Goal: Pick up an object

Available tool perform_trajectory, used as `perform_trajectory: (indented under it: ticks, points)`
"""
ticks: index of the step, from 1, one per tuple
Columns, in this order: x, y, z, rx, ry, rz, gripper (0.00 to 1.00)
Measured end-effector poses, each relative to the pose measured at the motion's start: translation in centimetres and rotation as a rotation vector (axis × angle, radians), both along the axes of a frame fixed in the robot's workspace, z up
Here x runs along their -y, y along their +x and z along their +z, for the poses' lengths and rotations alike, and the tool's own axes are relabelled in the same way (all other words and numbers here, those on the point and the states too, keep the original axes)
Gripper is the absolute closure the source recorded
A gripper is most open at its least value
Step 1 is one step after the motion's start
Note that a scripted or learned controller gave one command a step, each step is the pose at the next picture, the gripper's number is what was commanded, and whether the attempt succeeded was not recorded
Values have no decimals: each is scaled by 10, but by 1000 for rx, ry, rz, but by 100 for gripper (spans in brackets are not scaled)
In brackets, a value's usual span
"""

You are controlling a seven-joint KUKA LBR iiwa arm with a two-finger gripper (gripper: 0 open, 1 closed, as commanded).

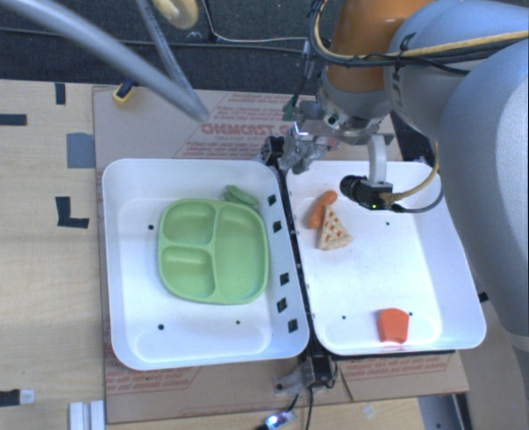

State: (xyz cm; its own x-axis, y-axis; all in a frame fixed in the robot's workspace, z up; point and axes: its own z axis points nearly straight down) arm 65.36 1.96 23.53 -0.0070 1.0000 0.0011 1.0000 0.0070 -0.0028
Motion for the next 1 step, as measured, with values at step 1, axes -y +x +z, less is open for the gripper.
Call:
perform_trajectory:
  ticks: [1]
  points:
    - [-63, -10, 0, 0, 0, 0, 100]
